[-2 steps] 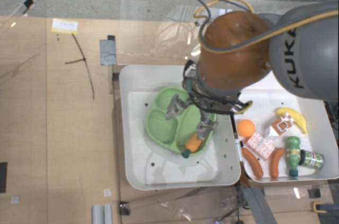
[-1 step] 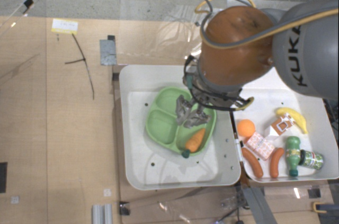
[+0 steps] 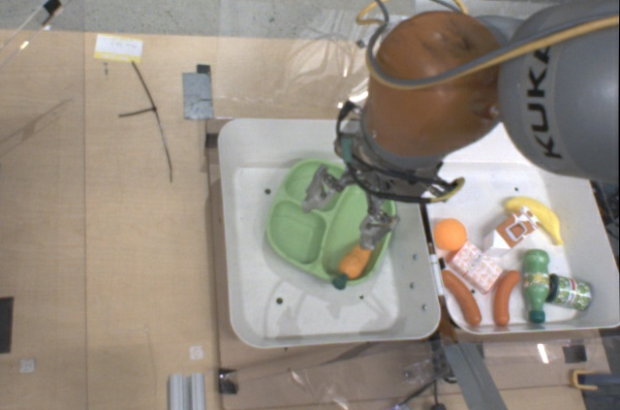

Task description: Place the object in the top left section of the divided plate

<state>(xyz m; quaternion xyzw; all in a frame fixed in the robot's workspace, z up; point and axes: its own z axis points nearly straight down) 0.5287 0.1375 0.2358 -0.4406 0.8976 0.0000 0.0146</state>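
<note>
From the camera view above the desk, a toy carrot lay on the green divided plate, in the section at the plate's lower right as seen here, close to the rim. Its long axis ran at a slant: the orange body pointed up and to the right, and the dark green leafy end pointed down and to the left, reaching the plate's edge. The body was short, plump and bright orange, the stub at its end a deep green.

The gripper hung over the plate with its jaws apart, one grey finger over the plate's middle ridge and the other just above the carrot's upper end. Nothing sat between the fingers; whether the right finger touched the carrot could not be told. The grey arm with its orange band covered the plate's upper right part.

The plate rested tilted in the left white bin. The right bin carried an orange, a banana, a small carton, a pink-checked block, two sausages, and a green bottle beside a green can.
</note>
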